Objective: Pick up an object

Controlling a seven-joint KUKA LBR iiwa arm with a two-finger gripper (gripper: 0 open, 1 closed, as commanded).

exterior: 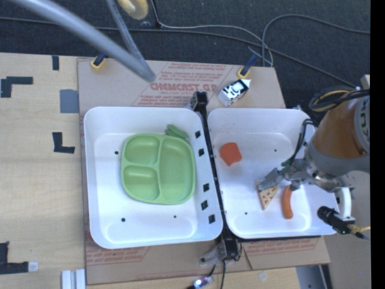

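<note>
In the right bin (240, 120), my end effector (283, 178) sits low, touching the pizza slice (268, 194); I cannot tell its grip. The hot dog (287, 202) lies just beside it, the orange block (230, 153) farther left.

You have two white bins (96, 161) side by side on a cardboard sheet (180, 80) printed with red lettering. Behind that sheet, black cables (289, 23) trail over dark flooring; left of it, pale board carries dark tape marks (60, 143).
</note>
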